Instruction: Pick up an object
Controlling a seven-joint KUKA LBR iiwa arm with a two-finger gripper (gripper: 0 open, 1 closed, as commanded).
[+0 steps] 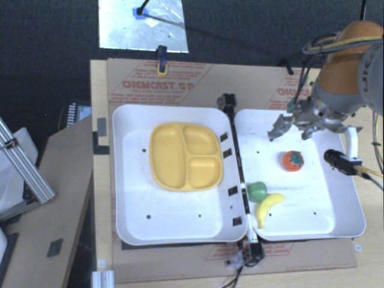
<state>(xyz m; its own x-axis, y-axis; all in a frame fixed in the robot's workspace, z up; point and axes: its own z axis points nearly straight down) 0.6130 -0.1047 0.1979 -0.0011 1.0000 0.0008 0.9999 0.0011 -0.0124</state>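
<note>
Hovering over the far part of the right bin, the claw is seen spread wide, nothing between its fingers. A tomato lies just below it; a banana and green fruit sit nearer, by the left wall.

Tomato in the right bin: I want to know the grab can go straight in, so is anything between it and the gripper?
Nothing visible. The gripper hangs just above the tomato over bare bin floor; the green piece and banana lie nearer the camera.
</note>
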